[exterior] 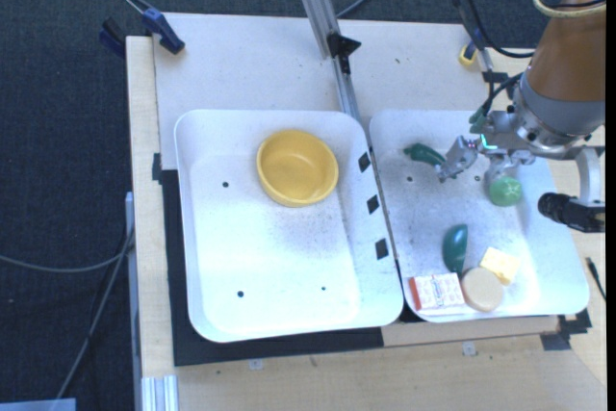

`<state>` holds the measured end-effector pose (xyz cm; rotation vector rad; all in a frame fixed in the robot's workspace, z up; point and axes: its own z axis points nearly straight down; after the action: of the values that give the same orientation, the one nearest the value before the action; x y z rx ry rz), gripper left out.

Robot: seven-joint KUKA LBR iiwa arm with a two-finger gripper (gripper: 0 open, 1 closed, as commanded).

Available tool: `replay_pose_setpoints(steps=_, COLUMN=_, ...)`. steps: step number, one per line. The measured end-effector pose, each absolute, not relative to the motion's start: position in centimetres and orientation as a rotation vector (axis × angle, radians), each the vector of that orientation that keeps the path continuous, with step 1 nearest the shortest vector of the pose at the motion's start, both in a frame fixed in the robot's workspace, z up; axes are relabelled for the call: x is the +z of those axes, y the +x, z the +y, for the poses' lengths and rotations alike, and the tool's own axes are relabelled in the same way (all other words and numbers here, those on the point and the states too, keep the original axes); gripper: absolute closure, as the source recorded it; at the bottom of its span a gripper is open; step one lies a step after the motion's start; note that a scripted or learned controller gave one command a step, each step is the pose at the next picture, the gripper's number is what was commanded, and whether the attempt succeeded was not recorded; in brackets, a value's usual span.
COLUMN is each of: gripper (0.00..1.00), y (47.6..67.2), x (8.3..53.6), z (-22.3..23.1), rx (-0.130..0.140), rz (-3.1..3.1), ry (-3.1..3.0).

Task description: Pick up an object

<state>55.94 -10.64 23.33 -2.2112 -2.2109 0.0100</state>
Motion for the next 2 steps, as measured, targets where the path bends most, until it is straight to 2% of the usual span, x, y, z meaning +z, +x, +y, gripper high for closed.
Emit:
replay_pose_setpoints(steps=1, gripper=0.0, y=56.1, x=23.6, z=-10.6, rx=0.004, rz=-2.214, ry=-2.214)
replay_pose_setpoints(steps=2, gripper=0.0, y=55.2, x=17.5, z=-10.8, rx=0.013, rz=-2.208, ry=-2.21)
